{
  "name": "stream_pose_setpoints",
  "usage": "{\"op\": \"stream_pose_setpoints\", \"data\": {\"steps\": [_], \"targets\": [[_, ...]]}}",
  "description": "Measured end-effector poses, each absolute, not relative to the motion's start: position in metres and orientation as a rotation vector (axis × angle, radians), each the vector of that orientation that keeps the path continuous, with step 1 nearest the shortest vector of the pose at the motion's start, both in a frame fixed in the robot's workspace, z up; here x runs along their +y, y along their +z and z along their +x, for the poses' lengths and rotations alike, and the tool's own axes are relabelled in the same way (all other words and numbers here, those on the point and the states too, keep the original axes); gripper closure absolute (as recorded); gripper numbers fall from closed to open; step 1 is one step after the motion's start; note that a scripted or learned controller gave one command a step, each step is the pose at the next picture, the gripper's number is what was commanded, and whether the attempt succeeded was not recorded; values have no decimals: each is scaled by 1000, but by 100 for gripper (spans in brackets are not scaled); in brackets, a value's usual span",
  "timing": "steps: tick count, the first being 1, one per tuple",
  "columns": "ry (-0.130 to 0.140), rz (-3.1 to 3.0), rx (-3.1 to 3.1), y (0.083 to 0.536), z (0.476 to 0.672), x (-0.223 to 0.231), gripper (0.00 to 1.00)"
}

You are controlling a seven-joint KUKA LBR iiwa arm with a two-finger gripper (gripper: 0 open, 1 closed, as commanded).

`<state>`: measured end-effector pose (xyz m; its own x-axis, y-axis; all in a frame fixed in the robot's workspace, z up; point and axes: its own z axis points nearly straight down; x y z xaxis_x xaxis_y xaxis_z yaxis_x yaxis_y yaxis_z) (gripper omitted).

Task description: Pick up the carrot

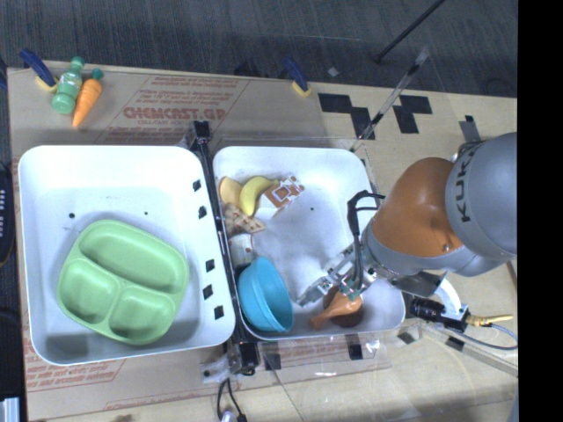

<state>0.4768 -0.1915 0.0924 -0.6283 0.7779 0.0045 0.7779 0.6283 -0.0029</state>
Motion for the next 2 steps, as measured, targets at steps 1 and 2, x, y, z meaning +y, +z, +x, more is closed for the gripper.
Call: {"op": "stream_pose_setpoints", "data": {"steps": [1,2], "targets": [[3,-1335,-2837,103,478,-191,100],[4,-1335,-2837,102,478,-191,0]]}}
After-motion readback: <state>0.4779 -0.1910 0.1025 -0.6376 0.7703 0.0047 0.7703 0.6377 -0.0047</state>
